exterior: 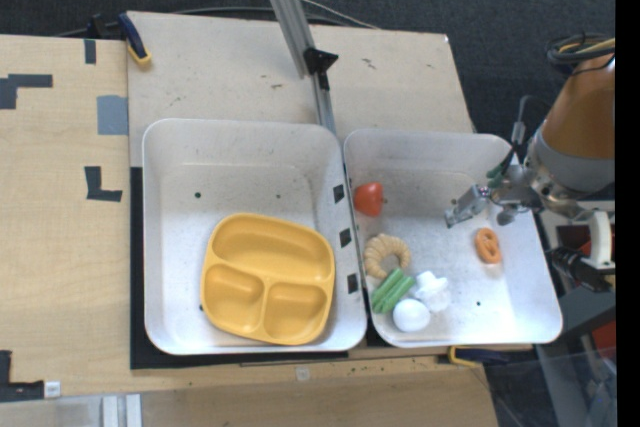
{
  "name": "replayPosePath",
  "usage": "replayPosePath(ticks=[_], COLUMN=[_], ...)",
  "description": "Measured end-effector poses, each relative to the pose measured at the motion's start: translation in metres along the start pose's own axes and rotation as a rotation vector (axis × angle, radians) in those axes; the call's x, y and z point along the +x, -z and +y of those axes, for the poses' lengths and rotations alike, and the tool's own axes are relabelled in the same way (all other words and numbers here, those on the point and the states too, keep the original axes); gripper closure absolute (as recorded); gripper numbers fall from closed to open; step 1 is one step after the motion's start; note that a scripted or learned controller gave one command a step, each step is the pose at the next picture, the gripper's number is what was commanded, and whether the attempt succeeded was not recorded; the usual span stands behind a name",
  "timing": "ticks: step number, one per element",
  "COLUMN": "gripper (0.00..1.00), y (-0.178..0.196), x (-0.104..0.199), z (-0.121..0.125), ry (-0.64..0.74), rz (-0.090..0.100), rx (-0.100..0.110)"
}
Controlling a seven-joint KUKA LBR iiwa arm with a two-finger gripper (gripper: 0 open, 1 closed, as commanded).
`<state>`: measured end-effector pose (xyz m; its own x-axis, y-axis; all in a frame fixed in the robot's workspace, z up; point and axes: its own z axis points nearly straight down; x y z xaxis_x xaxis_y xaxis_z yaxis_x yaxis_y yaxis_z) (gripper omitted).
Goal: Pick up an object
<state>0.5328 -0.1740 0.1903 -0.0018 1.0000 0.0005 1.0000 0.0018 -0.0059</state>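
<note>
Nothing is lifted yet, so the whole pick remains to be done. The hand [470, 207] hangs over the right bin [520, 310], and I cannot tell whether it is open or closed; nothing shows in its grip. Candidates lie in that bin: an orange piece [488, 246] just beside the hand, a tomato [368, 198] near the divider, and a pretzel [385, 253], green pod [392, 289] and white ball [410, 315] clustered at the front. The left bin [180, 165] holds a yellow tray [268, 278].

The right bin [440, 150] has free floor along its far wall and near its near-right corner. Obstacles: a red ball [368, 198] by the left wall, a cluster [402, 283] at the near-left corner, an orange piece [488, 246] by the right wall.
</note>
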Motion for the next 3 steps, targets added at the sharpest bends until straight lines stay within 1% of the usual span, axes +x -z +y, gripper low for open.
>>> replayPosePath(ticks=[1, 2, 3], gripper=[0.00, 0.00, 1.00], y=[-0.064, -0.102, -0.091], x=[0.000, 0.001, 0.001], z=[0.003, 0.003, 0.003], ry=[0.000, 0.000, 0.001], rz=[0.001, -0.001, 0.000], rx=[0.002, -0.005, -0.005])
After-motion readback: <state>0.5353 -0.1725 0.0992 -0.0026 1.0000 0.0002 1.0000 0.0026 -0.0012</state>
